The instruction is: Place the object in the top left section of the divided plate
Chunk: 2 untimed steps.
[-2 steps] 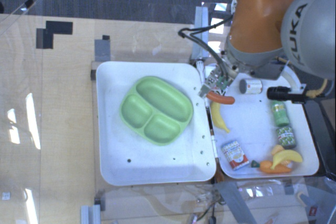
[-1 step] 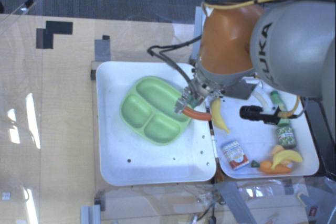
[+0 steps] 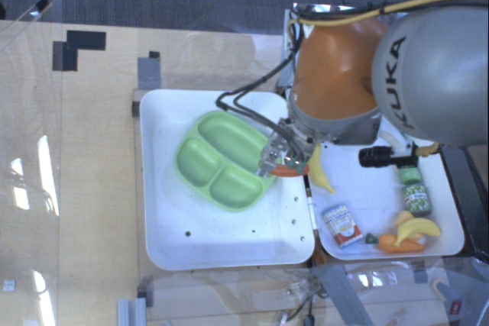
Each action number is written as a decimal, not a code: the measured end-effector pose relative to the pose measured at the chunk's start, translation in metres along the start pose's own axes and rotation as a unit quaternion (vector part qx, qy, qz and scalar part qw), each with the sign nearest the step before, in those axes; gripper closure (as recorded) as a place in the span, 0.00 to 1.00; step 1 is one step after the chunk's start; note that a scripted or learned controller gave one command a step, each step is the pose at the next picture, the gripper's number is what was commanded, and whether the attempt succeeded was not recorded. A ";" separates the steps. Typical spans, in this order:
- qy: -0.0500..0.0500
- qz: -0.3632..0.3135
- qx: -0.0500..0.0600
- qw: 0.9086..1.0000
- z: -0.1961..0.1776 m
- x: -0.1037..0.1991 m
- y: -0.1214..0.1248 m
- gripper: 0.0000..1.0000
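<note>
Orange-red object [image 3: 288, 171] just beside tool [image 3: 273, 159], at green divided plate's [image 3: 221, 161] right edge.

matt green plastic divided plate [image 3: 221, 160], pale wood bench [image 3: 76, 164]

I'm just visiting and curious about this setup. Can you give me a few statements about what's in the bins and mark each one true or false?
1. The green divided plate lies in the left bin. True.
2. The plate has five sections. False: it has three.
3. The gripper is at the plate's right edge. True.
4. The small carton lies on the plate. False: it lies in the right bin.
5. A yellow banana lies near the divide between the bins. True.
</note>
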State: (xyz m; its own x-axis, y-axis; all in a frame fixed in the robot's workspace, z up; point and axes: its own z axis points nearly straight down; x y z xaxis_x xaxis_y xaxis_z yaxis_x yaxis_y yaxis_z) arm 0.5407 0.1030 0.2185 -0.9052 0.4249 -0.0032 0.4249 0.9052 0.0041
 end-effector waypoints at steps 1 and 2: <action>-0.001 -0.003 -0.002 1.000 -0.009 -0.002 0.003 1.00; 0.000 -0.047 0.000 0.999 -0.024 0.026 -0.003 1.00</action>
State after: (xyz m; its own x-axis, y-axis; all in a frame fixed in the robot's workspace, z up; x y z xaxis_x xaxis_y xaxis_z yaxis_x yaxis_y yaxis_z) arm 0.5160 0.1114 0.2428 -0.9413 0.3376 -0.0029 0.3376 0.9413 0.0031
